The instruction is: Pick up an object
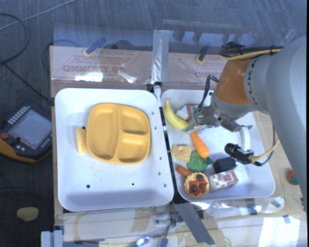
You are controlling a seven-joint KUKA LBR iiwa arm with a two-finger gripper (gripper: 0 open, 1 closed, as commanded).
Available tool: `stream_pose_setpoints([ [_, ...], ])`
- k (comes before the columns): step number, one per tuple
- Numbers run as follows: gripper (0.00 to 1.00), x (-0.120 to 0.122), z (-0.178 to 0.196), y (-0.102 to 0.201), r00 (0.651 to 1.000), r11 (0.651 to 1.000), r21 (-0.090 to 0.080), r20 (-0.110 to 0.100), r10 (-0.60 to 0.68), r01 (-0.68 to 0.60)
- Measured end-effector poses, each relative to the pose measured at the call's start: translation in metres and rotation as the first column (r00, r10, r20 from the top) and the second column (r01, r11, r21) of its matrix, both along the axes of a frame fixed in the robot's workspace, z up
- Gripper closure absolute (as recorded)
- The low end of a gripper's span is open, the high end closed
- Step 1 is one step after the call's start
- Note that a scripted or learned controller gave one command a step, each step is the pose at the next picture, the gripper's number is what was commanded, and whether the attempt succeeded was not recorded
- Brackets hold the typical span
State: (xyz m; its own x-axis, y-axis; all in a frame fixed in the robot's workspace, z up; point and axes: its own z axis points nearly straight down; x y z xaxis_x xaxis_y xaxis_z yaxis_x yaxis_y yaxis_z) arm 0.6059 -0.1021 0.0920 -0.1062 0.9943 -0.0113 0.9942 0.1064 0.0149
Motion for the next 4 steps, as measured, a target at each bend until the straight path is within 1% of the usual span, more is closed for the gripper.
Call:
stream_pose_setpoints([
  [1, 1.0, 0.063, 0.092, 0.058, 1.0, 1.0, 0.006, -0.016, -0.004, 0.005],
  [2, 1.0, 0.046, 0.132, -0.004, 0.992, 0.992, 0.004, -0.017, 0.125, -0.125],
  [3, 1.0, 0.052, 0.189, 0.016, 1.0, 1.0, 0.007, -0.017, 0.003, -0.003],
  [4, 1.0, 0.061, 0.126, 0.053, 0.946, 0.946, 0.009, -0.018, 0.323, -0.323],
])
